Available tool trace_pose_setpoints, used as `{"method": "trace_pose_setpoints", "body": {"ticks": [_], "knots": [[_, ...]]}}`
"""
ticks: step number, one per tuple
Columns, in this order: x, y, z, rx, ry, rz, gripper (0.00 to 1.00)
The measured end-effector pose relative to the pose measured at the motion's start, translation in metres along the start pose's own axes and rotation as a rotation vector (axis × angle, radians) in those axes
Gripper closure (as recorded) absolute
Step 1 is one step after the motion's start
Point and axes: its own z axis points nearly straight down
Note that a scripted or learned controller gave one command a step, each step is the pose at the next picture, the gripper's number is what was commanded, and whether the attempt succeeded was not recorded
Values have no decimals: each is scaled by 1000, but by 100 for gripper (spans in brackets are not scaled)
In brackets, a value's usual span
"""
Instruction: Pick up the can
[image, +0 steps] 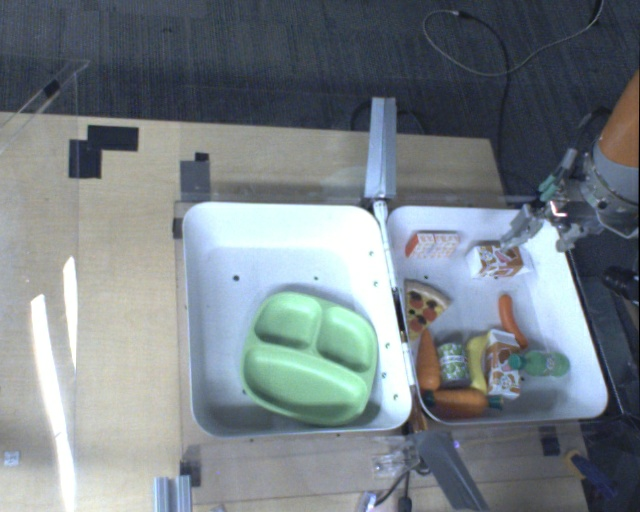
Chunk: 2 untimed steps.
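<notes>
The can (453, 365) is small, with a green label and a silver top. It stands in the right bin (590, 395) near the front, wedged between a carrot (428, 358) and a banana (478, 360). My gripper (547, 228) hangs over the bin's far right corner, well away from the can. It is open, its two fingers spread with nothing between them. One fingertip (523, 224) is just above a small carton (497, 261).
Around the can lie a pizza slice (424, 305), a sausage (511, 318), an orange vegetable (460, 402), a juice carton (503, 368), a green bottle (541, 363) and a small box (433, 244). The left bin (205, 300) holds a green divided plate (312, 356).
</notes>
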Motion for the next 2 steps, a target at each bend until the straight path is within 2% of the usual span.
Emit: {"method": "trace_pose_setpoints", "body": {"ticks": [1, 2], "knots": [[-30, -35, 57, -1, 0, -272, 0], [-36, -28, 121, -3, 0, -730, 0]]}}
